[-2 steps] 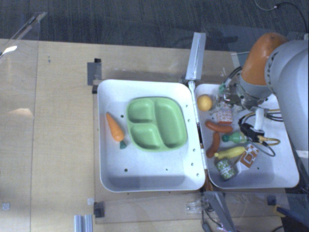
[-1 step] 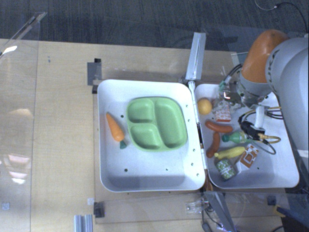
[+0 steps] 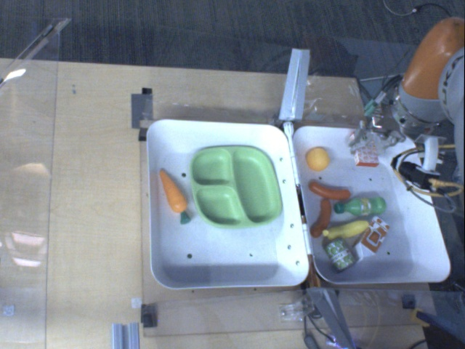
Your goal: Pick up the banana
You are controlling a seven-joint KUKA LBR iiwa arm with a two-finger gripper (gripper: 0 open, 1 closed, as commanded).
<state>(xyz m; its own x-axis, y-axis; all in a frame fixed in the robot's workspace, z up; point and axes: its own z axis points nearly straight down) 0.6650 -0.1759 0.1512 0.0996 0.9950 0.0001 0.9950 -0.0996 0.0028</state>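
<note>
Banana (image 3: 347, 230) in right bin (image 3: 429, 257), lower middle, not picked.
It touches the green bottle (image 3: 361, 207), sausage (image 3: 320, 218) just left. My gripper (image 3: 372, 140) hovers over bin's upper part; can't tell its opening.

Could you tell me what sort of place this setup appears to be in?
Probably a robotics lab: a wooden bench holds two white bins of toy food such as a banana, with carpet behind and loose cables.

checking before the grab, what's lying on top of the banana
Nothing lies on the banana. The green bottle sits just behind it, a sausage nears its left end, and a small carton flanks its right.
</note>
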